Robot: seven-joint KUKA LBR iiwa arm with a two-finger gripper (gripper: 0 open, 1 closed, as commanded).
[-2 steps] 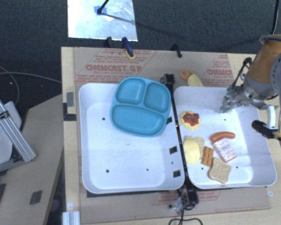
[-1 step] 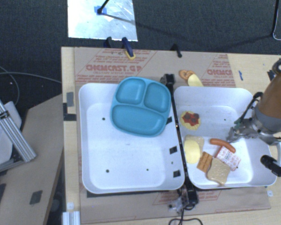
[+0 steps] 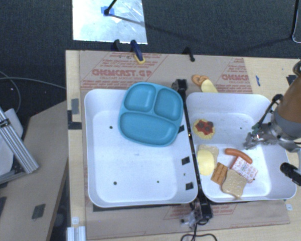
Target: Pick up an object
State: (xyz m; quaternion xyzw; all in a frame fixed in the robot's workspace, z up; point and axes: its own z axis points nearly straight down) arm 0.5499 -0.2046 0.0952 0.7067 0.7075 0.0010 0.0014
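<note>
Several toy foods lie in the right bin [image 3: 261, 104]: a round yellow piece with red topping [image 3: 204, 128], a pale yellow lump [image 3: 205, 161], an orange sausage [image 3: 238, 155], a brown cracker [image 3: 219, 173], a slice of bread [image 3: 234, 184] and a red-and-white packet [image 3: 246, 168]. My gripper [image 3: 252, 139] hangs low over this bin, just up and right of the sausage, with nothing seen in it. The grey arm with its orange band [image 3: 297, 104] comes in from the right.
A blue divided plate [image 3: 151, 113] rests tilted on the left bin's [image 3: 105, 185] back right corner. Two small toy foods [image 3: 204, 83] lie on the cardboard behind the right bin. A blue and yellow clamp [image 3: 137, 52] sits at the bench's back edge.
</note>
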